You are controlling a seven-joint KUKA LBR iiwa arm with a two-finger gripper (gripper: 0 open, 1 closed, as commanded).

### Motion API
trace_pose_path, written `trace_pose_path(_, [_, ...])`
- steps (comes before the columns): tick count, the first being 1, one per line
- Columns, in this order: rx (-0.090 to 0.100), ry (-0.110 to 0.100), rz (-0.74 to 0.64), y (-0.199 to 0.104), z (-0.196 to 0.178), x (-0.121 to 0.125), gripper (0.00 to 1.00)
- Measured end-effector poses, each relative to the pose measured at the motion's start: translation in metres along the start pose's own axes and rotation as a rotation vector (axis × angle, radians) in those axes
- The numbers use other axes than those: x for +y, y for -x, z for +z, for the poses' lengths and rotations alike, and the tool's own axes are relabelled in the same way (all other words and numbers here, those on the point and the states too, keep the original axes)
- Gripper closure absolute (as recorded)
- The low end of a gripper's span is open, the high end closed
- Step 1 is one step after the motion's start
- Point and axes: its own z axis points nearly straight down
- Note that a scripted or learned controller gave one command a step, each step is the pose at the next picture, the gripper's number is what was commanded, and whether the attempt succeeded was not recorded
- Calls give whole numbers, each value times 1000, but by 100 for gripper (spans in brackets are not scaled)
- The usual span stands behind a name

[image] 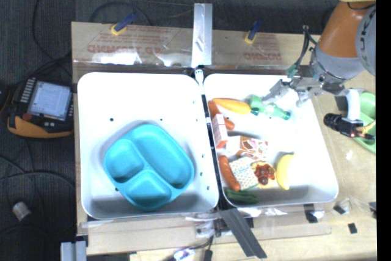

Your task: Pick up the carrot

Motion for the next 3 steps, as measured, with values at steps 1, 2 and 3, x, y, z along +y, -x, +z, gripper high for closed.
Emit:
trace_pose_path(1, [-2, -1, 314, -71, 49, 42, 0])
trace_pose_path(2, [-2, -2, 86, -104, 18, -12, 0])
trace_pose_path(3, [-2, -1, 35, -68, 101, 3, 0])
